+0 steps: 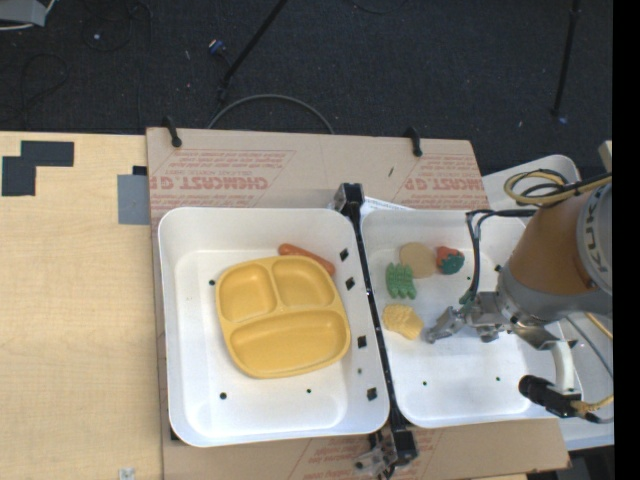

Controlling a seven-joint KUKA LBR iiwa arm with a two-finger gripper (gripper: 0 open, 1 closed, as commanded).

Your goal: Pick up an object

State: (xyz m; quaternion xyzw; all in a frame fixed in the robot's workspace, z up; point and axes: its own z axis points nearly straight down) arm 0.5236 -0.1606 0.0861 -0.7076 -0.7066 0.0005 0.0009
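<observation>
1. Gripper (437, 329) sits low in the right bin (470, 398), just right of the yellow corn-like toy (402, 320); can't tell if the jaws are apart or together.
2. Risk: the toy sits near the bin divider (368, 298); closing off-centre could push it against that.
3. Green toy (400, 282) just above the yellow one could get nudged or caught too.

Glossy yellow plastic tray (283, 315), smooth white bins (190, 268), matt cardboard (300, 173)
</observation>
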